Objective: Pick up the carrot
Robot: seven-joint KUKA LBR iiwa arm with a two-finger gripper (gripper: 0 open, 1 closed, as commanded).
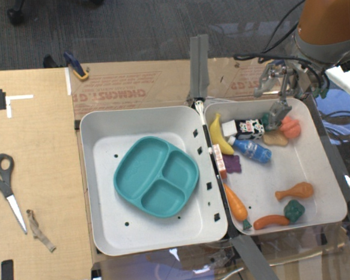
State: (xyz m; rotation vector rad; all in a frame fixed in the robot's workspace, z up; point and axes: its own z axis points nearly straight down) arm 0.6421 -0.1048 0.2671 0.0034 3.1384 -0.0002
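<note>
Carrot (pixel 235 203) lies against the left wall of the right bin (pixel 322 173), green tip down. We judge it light, stiff, smooth plastic; grip mid-body, across its width. Sausage (pixel 270 221) near. Gripper (pixel 274 119) far off by the banana (pixel 219 138); open or closed, we cannot tell.

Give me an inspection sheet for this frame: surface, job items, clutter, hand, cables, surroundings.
Surface: two white bins; left bin holds a teal divided plate.
Job items: carrot lies against the right bin's left wall, untouched.
Clutter: banana, blue bottle, purple piece, drumstick, green piece.
Hand: hand at the right bin's far end, away from the carrot.
Cables: black cables near the arm.
Surroundings: scissors on the bench at left.
</note>
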